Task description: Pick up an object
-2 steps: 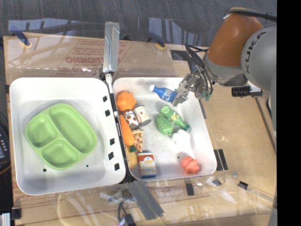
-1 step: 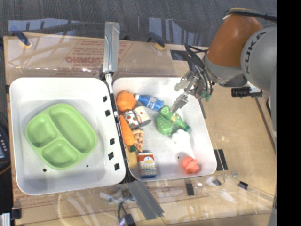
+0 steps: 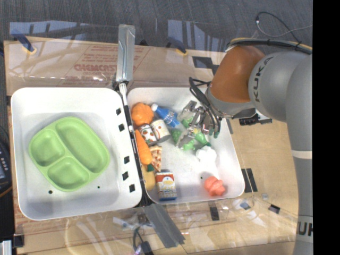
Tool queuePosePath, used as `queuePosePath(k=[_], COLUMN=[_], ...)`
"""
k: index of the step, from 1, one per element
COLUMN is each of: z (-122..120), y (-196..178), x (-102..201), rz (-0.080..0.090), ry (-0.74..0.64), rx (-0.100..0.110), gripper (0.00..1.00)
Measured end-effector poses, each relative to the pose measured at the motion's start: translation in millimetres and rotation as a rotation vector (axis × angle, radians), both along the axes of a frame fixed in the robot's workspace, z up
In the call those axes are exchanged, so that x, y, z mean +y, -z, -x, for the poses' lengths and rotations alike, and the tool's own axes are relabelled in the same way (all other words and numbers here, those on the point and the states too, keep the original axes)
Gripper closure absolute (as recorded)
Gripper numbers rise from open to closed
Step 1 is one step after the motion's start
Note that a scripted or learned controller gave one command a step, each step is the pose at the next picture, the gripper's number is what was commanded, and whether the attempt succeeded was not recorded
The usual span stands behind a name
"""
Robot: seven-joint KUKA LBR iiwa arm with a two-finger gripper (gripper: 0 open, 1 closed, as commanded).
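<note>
claw (image 3: 192, 127) low in right bin (image 3: 234, 163), at its 1 o'clock, over a green item (image 3: 201, 139); opening cannot be told | right bin: orange ball (image 3: 141, 113), can (image 3: 156, 132), carrot (image 3: 143, 149), small box (image 3: 166, 185), pink item (image 3: 214, 186) at 5 o'clock | left bin (image 3: 24, 195): green divided tray (image 3: 69, 153)

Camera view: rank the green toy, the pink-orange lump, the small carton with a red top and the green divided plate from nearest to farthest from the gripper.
1. Green toy, right by the gripper, in the right bin.
2. Pink-orange lump, near that bin's front right corner.
3. Small carton with a red top, by the bin's front edge, further left.
4. Green divided plate, in the left bin.
</note>
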State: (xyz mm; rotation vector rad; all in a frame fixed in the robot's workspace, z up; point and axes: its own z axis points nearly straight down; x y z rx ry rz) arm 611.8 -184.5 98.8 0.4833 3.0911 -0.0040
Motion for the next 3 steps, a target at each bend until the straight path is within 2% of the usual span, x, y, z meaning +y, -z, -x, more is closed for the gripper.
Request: queuePosePath(k=[1,2,3], z=[13.9,-19.8,-21.6], y=[-47.5,-0.4,-12.4], x=[-18.8,26.7,26.6], rz=[-0.002,-0.003,0.0], ry=[-0.044,-0.113,-0.116], rx=[0.009,0.009,0.003], gripper=[0.0,0.0,1.0])
